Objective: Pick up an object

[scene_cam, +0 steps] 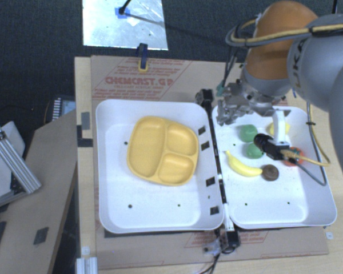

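My gripper (227, 115) hangs over the far left corner of the right bin (286, 210), close to the divider between the bins. Just right of it lies a green round thing (248, 132), with a second green piece (254, 150) a little nearer the camera. A yellow banana (244, 165) lies in front of those, and a brown disc (270, 172) sits at the banana's right end. A small red-orange thing (295, 153) lies further right, partly hidden. Nothing is visibly held in the gripper.
The left bin (114, 204) holds a yellow divided plate (163, 150) near its middle. The arm's grey and orange body (286, 33) looms over the right bin's far side. A yellow cable (311, 161) trails across the right bin.
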`<state>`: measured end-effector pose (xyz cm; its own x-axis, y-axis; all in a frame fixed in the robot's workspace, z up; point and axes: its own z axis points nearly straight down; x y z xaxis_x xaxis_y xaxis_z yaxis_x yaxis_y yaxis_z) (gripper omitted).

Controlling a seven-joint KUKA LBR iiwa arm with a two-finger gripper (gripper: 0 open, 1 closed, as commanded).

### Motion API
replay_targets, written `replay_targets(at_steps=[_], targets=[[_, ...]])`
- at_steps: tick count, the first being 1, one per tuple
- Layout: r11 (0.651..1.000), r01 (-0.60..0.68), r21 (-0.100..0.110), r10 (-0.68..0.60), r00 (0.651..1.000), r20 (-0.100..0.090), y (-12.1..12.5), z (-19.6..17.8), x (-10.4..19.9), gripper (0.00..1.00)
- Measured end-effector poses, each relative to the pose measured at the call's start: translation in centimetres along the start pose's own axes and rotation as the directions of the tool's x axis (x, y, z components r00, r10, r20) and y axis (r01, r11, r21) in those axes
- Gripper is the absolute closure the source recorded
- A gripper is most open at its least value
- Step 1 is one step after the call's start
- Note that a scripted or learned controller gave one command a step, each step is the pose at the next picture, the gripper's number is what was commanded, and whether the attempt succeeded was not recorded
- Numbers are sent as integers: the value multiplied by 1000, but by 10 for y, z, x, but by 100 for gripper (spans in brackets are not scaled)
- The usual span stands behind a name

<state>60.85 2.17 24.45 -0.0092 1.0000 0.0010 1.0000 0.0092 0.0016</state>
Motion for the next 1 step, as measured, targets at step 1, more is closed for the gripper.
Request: replay_targets(at_steps=[1], targets=[[1000,0,1,0,1000,0,-13,3,46,100]])
